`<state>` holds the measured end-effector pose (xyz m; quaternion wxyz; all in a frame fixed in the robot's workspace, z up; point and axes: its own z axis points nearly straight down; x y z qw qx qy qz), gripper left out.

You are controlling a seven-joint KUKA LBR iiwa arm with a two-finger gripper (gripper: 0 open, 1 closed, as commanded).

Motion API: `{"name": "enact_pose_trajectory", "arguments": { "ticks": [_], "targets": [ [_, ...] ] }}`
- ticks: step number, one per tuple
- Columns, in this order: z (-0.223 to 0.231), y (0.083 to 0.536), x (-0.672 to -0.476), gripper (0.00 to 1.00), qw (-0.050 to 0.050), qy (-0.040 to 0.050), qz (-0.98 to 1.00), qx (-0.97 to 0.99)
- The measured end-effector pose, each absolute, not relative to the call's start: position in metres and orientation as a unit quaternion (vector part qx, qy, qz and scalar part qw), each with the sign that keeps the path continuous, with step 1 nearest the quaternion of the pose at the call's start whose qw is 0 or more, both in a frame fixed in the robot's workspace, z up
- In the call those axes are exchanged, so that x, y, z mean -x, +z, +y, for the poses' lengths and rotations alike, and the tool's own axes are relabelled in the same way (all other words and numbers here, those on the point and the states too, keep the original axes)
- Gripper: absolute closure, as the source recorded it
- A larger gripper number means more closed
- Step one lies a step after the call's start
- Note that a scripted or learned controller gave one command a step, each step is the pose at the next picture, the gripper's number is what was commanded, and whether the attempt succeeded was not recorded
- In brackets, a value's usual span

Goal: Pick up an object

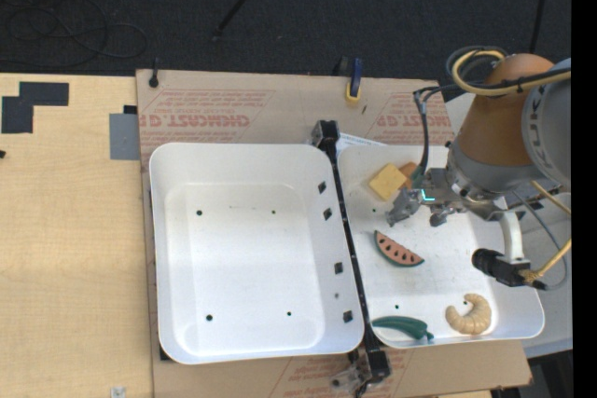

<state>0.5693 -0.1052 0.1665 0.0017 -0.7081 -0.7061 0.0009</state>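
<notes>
The pincer (422, 208) hangs open and holds nothing over the right bin (522, 317), between the cheese wedge (387, 182) and the watermelon slice (398, 250).

My arm (508, 121) reaches in from the right edge, its orange band above the wrist facing the camera. My gripper (422, 210) points down and leftward. My two fingers are spread apart, gripping nothing.

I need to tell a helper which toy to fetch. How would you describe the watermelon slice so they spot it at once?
Look in the right bin. Near its middle, just below the gripper, lies the watermelon slice: a red wedge with dark seeds and a green rind, unlike the yellow block above it.
</notes>
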Motion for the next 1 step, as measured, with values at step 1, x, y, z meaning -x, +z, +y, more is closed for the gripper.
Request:
{"name": "enact_pose_trajectory", "arguments": {
  "ticks": [1],
  "targets": [
    [-0.1174,0.0843,-0.6467,0.00,-0.001,-0.0004,-0.708,0.706]
  ]
}}
